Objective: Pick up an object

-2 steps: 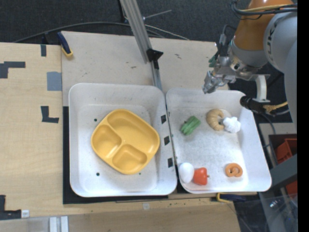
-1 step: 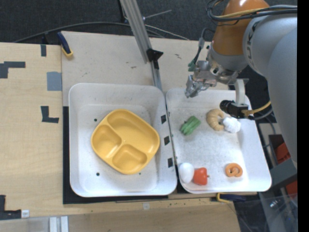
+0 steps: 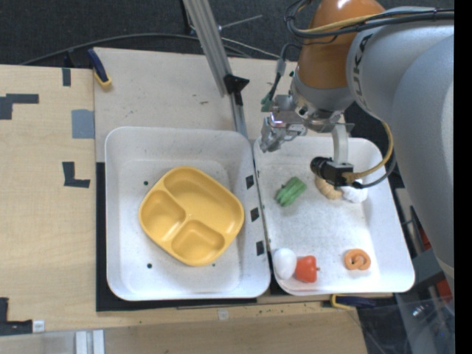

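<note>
**Gripper poised over the right bin's far corner, holding nothing**

At the left, the pale wooden surface (image 3: 44, 198) carries a few dark tape marks. A small blue and yellow clamp (image 3: 99, 68) lies near its far edge.

Next comes the left bin (image 3: 118, 271), which holds a yellow divided plate (image 3: 192, 214). The plate lies flat and turned at an angle, slightly right of the bin's middle. Behind this bin a slanted metal rail (image 3: 210, 43) runs down toward the seam between the two bins.

Just right of that seam, the gripper (image 3: 271, 140) hangs over the far left corner of the right bin (image 3: 383, 264). Nothing can be seen in its grasp. Whether it is open or closed cannot be made out from this angle.

The objects to pick from all lie in the right bin:

- A green vegetable-like piece (image 3: 290, 191) sits nearest the gripper, just below it and apart from it.
- A white egg-shaped item (image 3: 284, 259) is at the near edge, touching a red pepper-like piece (image 3: 306, 268).
- A tan piece (image 3: 328, 189) is further right, beside a small white piece (image 3: 355, 194), under a black fitting on the arm's cable.
- An orange ring (image 3: 357, 259) lies alone toward the near right corner.

The grey arm (image 3: 413, 72), with its orange band, reaches in from the right.
</note>
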You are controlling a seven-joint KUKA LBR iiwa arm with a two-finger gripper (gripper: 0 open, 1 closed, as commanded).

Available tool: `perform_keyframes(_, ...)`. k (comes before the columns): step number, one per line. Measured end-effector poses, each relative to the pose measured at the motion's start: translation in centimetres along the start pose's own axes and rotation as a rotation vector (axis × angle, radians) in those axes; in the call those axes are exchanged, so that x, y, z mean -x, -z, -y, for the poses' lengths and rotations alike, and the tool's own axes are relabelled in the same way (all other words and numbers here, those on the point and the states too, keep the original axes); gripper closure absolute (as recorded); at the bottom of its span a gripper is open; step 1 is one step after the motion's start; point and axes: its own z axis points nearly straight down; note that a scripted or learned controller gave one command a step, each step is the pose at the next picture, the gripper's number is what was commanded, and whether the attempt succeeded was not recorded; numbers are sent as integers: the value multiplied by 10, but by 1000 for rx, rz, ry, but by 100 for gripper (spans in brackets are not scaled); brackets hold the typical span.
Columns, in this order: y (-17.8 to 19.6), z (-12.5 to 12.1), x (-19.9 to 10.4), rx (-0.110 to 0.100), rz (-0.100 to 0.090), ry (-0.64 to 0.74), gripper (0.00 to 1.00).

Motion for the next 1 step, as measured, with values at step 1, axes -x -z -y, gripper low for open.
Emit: perform_keyframes(1, -1, -3, -65, 0, 0, 2, 100)
